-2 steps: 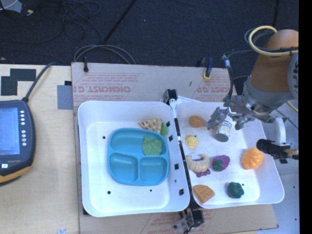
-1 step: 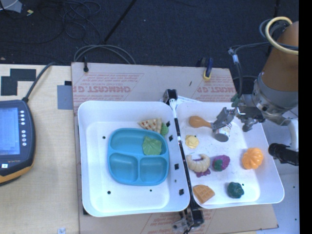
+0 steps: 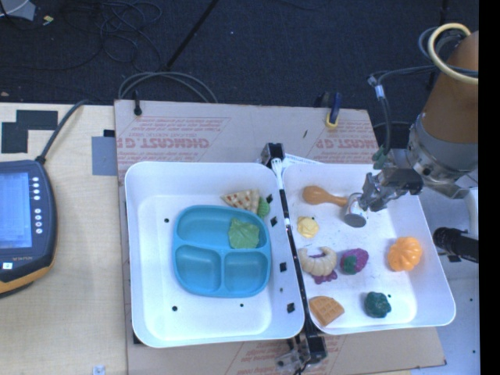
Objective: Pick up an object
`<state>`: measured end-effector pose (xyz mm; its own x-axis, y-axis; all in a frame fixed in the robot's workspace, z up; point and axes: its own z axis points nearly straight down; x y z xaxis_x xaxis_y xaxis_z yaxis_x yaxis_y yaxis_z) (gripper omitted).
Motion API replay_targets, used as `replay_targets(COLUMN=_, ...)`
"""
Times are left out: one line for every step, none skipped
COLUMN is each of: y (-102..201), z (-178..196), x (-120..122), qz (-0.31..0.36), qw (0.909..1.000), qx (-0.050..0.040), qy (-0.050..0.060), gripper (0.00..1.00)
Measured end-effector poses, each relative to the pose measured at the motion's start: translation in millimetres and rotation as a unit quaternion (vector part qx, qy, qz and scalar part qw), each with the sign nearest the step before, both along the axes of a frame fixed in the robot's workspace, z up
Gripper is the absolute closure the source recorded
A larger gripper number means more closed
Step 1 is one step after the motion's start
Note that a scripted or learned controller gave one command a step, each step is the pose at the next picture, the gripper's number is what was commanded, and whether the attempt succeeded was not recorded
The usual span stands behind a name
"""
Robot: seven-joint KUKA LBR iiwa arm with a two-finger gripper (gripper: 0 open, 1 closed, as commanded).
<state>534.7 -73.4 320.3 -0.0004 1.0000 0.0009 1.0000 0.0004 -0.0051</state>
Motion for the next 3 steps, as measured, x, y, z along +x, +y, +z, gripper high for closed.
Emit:
replay_targets(y=-10.5, z=-119.5, x=57.8, qz=0.000, qw=1.0000, qx=-0.0005, qy=0.002, gripper=1.00)
replay_targets(y=-26.0, z=6.3, x=20.6, qz=-0.002, qw=1.0000, qx=-0.0015, qy=-0.007, gripper=1.00)
replay_targets(y=-28.0, z=-97.1, x=82.3, qz=0.002, qw=1.0000, qx=-0.0002, qy=0.001, gripper=1.00)
